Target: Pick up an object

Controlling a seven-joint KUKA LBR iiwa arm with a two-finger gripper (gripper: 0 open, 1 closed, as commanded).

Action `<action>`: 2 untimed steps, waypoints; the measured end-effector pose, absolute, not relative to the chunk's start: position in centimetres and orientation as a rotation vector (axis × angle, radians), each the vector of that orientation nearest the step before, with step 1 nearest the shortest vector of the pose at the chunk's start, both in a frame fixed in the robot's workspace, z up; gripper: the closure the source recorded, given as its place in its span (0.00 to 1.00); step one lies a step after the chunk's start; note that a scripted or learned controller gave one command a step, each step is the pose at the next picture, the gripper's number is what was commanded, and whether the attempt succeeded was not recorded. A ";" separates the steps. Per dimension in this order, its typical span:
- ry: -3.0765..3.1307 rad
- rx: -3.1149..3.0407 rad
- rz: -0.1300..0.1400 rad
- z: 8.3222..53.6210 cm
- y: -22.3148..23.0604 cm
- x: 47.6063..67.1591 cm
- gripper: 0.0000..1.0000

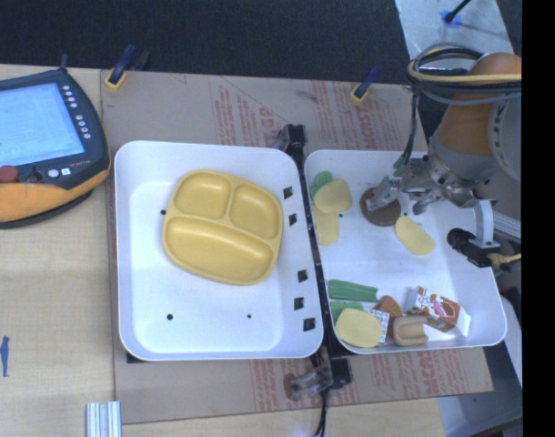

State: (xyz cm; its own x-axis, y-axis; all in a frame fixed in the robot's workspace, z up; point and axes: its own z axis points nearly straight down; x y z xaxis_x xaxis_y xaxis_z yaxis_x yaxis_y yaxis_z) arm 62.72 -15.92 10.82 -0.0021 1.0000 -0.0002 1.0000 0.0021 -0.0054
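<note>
White right bin [459, 289] carries the toy food; our tool [400, 197] sits low at its upper edge, right over a brown disc [379, 209]. We cannot tell its opening or whether it has the disc. We judge this a pick attempt. Yellow tray [225, 226] fills the left bin [136, 271].

The arm [473, 107] is cut off at right, perhaps hiding the bin's [459, 280] corner.
</note>
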 end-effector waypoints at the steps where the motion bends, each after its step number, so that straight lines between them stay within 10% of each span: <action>1: -2.214 -2.211 0.010 13.0 -11.3 48.3 0.00; 2: -2.228 -2.214 0.003 9.0 -12.3 53.8 0.00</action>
State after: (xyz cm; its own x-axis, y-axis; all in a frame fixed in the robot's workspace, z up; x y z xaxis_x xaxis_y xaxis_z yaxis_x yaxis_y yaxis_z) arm 53.80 -12.29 8.98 -0.0060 1.0000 -0.0008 1.0000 0.0060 -0.0017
